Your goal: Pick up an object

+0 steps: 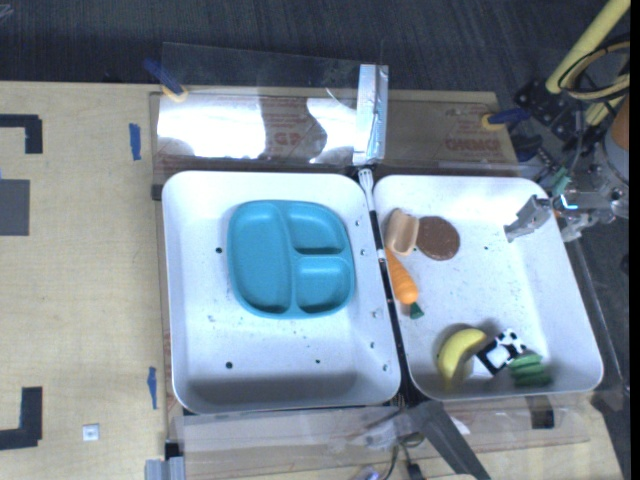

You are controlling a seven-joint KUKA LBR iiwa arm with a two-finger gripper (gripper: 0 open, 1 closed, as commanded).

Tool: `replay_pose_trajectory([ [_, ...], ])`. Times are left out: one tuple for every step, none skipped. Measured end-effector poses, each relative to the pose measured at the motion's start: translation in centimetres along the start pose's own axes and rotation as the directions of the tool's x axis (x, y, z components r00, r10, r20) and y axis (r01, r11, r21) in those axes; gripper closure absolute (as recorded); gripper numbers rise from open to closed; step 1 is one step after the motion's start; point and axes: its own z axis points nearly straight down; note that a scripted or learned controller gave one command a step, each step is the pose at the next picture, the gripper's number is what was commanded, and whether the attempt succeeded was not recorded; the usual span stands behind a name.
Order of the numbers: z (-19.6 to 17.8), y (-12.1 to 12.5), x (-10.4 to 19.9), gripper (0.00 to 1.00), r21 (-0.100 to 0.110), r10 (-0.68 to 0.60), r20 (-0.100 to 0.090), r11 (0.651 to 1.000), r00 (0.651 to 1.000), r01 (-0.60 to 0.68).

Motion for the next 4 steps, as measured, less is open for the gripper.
replay_pose_trajectory([
  [14.2,9.2,4.3,0.00,-0.016,-0.143,0.007,0.990,0.990,0.143],
  [14.3,10.1,5.7,0.00,0.003,-0.369,0.017,0.929,0.929,0.369],
  [14.3,8.5,8.0,0.00,-0.015,-0.508,0.014,0.861,0.861,0.508],
  [14.3,8.5,8.0,0.00,-0.015,-0.508,0.014,0.861,0.861,0.508],
])
